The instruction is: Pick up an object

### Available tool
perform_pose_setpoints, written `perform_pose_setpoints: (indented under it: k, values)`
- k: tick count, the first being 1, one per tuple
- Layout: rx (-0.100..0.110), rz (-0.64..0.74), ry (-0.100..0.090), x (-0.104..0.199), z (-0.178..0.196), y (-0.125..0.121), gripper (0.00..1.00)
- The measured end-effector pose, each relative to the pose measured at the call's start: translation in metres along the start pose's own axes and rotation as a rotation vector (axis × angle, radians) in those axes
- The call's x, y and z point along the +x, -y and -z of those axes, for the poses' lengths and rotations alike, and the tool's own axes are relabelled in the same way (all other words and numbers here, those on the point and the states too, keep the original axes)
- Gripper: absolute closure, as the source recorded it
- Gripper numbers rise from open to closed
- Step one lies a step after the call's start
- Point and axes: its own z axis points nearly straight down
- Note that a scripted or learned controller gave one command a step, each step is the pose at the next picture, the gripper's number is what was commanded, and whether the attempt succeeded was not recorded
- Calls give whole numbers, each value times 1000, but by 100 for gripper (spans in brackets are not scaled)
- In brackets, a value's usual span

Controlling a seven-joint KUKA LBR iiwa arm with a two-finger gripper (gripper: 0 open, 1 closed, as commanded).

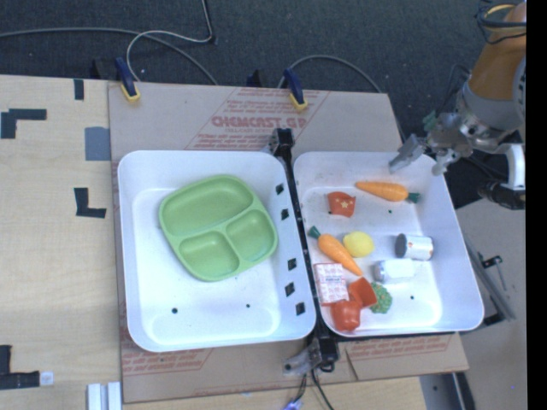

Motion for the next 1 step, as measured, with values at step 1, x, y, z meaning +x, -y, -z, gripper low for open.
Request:
perform_pose_setpoints:
  k: [1]
  values:
    - [11, 1, -8, 70, -112, -15, 0]
